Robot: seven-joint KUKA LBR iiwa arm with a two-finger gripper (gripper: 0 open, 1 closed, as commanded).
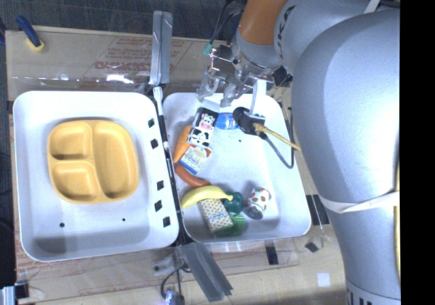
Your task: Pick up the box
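One tool (230, 90) hangs over the far edge of the right bin (289, 181), below the orange band of the arm (340, 93). Its metal parts are small and mixed together in the view, so I cannot tell how far it is open, and I see nothing held in it. The arm fills the view from 12 o'clock to 5 o'clock.

Just at 7 o'clock from the tool lies the box (198, 139), a flat carton with a black and white cow pattern and a blue lower part. It lies in the far left part of the right bin, apart from the tool. An orange carrot-like piece (182, 146) lies beside the box at 9 o'clock from it, and another orange piece (192, 178) lies at 6 o'clock from it.

Near the front wall of this bin lie a yellow banana (202, 195), a small patterned packet (215, 215), a green thing (236, 203) and a small round cup (256, 203), close together.

At 9 o'clock, the left bin (27, 181) holds a yellow divided tray (93, 159). Both bins stand on the bench (81, 49).
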